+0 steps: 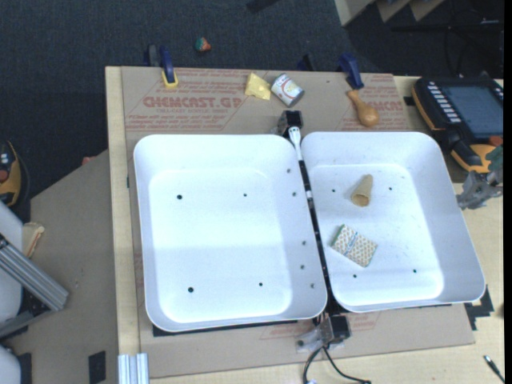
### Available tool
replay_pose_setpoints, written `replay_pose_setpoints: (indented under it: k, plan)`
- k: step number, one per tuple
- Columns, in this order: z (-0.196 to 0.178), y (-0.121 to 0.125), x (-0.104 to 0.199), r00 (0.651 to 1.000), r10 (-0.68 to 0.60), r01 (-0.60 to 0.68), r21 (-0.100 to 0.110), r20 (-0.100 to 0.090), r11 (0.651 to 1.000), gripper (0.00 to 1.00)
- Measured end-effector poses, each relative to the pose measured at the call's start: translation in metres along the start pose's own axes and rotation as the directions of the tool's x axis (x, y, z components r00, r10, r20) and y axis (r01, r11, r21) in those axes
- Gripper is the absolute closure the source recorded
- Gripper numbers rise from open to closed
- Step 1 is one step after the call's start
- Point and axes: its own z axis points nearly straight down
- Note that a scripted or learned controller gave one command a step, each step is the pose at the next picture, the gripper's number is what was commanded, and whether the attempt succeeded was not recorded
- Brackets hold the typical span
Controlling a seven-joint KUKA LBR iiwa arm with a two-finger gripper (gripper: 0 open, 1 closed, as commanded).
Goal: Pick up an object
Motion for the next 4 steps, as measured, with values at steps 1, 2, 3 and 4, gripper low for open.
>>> replay_pose_setpoints:
  k: [1, 2, 3, 4]
  plan:
    - [0.059, 0.002, 0.144, 1.000, -0.020, 0.020, 0.004, -0.005, 1.000, 1.00]
    - [0.070, 0.002, 0.101, 1.000, -0.003, 0.003, 0.000, 0.000, 1.000, 1.00]
    - [-0.143, 0.003, 0.146, 1.000, -0.011, 0.011, -0.027, 0.001, 1.000, 1.00]
    - [-0.065, 0.002, 0.178, 1.000, -0.007, 0.007, -0.002, 0.001, 1.000, 1.00]
